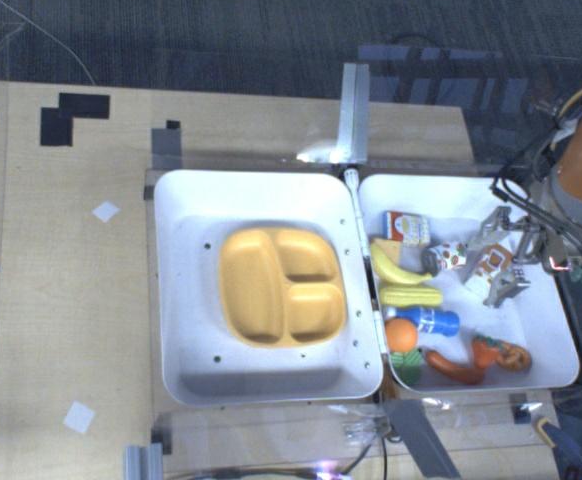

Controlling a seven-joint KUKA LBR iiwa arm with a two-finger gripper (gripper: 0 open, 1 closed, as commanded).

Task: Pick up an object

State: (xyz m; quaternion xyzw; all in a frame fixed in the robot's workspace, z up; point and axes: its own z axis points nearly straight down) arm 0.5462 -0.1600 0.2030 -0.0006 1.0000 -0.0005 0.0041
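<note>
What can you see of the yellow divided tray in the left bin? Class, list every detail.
The yellow tray lies flat, face up, near the middle of the left white bin. It looks like smooth moulded plastic with rounded corners. It has three compartments: one long one on the camera view's left side and two smaller ones stacked on its right. All three look bare. It rests on the bin floor, apart from the walls, and nothing else touches it.

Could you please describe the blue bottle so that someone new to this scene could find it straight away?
Look in the right bin, along its left side beside the divider. The blue bottle lies on its side there, just below a yellow block and beside an orange ball. It is the one blue item among yellow, orange and red ones.
</note>
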